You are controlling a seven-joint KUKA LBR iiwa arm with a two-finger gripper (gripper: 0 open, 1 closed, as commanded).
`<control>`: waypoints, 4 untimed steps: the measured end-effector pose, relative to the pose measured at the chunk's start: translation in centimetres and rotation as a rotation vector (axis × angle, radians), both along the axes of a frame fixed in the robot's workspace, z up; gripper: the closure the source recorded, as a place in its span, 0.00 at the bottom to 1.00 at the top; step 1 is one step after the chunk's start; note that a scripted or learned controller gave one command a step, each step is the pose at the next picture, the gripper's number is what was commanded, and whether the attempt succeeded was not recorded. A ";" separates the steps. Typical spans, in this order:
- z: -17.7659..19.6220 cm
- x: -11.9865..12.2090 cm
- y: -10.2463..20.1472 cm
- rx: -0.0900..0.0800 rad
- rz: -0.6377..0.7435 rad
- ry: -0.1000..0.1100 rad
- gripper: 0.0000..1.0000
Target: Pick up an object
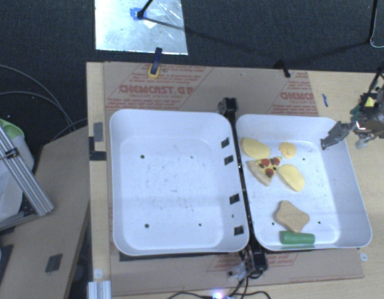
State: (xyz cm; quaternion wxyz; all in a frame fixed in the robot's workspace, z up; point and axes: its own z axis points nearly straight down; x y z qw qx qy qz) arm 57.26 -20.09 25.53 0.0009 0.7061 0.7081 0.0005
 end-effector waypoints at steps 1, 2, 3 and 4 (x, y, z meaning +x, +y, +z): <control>-14.3 1.4 -0.4 0.003 -0.001 0.009 0.00; -17.2 7.1 4.6 0.000 0.008 -0.002 0.00; -6.3 7.6 14.7 0.003 0.011 -0.010 0.00; -12.0 4.3 9.2 0.000 -0.006 0.006 0.00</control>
